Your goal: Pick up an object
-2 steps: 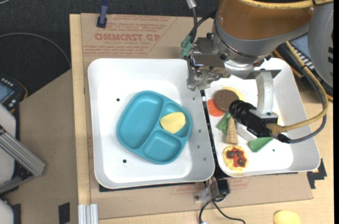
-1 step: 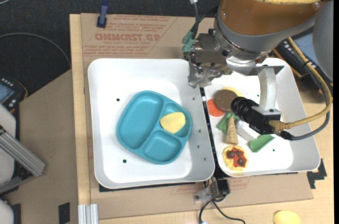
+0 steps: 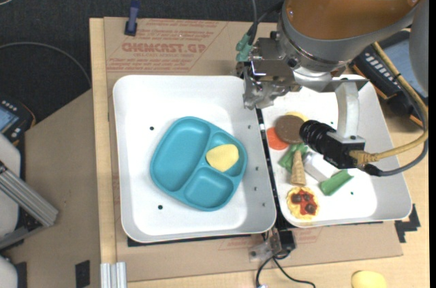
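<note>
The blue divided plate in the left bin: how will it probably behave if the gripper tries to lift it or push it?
The blue divided plate looks like moulded plastic, so probably stiff and light. It lies flat and wide on the left bin, so it should slide rather than tip or roll. The yellow piece lying in one compartment may shift if the plate tilts.

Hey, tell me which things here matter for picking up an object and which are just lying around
Job:
gripper
right bin's toy food: pizza slice, cone, green piece, brown disc

Lying about:
blue divided plate holding a yellow piece
blue clip on the cardboard
</note>
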Motion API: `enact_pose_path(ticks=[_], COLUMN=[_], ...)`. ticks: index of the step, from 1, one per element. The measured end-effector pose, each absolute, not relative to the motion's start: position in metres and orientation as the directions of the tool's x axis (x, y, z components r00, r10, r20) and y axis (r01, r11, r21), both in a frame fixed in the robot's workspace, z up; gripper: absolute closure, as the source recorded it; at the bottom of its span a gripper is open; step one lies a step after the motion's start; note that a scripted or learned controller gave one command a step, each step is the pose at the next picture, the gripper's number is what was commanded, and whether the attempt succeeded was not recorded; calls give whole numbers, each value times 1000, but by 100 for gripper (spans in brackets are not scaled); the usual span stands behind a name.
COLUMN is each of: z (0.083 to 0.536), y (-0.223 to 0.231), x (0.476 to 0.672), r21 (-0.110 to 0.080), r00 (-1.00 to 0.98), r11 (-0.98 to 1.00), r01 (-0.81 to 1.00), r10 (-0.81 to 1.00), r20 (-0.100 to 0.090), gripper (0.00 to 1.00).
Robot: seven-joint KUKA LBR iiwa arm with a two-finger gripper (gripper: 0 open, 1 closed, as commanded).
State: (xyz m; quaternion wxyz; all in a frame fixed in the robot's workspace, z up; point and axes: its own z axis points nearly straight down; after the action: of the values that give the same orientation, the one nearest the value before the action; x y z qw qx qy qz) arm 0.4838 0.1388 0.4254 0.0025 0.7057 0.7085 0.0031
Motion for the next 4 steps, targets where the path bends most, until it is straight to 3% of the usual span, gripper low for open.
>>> enact_pose_path(ticks=[1, 2, 3, 4], z=[469, 340, 451, 371], y=[209, 174, 188, 199], x=[479, 478, 480, 541], r21=[6, -15, 13, -8], r00=[-9, 4, -3, 2], r11=[9, -4, 3, -2], r01=[1000, 1000, 1000, 1000], r10=[1000, 1000, 1000, 1000], r20=[4, -7, 6, -4], gripper=[100, 100, 100, 100])
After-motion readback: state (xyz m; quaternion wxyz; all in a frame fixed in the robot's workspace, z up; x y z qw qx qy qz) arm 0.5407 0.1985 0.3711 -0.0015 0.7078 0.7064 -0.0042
